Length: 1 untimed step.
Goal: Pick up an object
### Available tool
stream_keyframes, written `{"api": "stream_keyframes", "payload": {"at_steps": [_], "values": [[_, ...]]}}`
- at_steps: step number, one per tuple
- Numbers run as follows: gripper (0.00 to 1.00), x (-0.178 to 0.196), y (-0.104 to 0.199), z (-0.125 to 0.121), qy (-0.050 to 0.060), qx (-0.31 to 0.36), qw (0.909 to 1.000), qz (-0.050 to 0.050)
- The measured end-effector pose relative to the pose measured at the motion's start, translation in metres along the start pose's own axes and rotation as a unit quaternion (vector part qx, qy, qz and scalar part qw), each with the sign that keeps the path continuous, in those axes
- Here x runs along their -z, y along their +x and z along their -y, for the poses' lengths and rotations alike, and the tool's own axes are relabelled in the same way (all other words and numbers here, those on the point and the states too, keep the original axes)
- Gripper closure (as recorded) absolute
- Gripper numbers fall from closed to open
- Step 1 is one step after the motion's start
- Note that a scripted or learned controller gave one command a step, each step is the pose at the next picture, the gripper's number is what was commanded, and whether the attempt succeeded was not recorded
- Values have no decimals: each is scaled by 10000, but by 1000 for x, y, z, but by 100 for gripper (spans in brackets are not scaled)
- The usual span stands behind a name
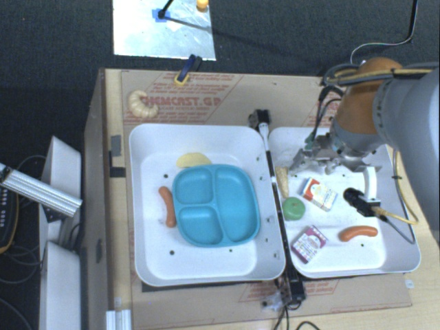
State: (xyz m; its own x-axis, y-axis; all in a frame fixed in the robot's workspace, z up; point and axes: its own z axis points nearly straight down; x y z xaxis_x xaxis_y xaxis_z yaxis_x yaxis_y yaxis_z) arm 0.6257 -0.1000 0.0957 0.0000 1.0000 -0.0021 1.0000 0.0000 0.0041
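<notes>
The gripper (320,161) hangs low over the far left part of the right bin (344,258), at the end of the grey arm that comes in from the right. Whether the claw is spread or pressed together cannot be told from this angle, and nothing can be seen held in it.

Just near of the gripper lies a small carton (320,194), white with red panels, lying flat and turned at a slant. To its left and a little nearer is a green disc (293,209). A purple packet (309,243) with a pale edge lies near the front of the bin, and an orange-red sausage (357,233) lies to its right, pointing left to right. A pale stick (282,182) rests along the bin's left wall.

The left bin (206,260) holds a blue divided plate (214,205) in its middle, a second sausage (168,206) just left of the plate, and a yellow piece (194,160) touching the plate's far edge.
</notes>
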Motion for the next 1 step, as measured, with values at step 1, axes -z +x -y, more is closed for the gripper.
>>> {"api": "stream_keyframes", "payload": {"at_steps": [1], "values": [[0,-12,-7,38,19,7,10000,-9]]}}
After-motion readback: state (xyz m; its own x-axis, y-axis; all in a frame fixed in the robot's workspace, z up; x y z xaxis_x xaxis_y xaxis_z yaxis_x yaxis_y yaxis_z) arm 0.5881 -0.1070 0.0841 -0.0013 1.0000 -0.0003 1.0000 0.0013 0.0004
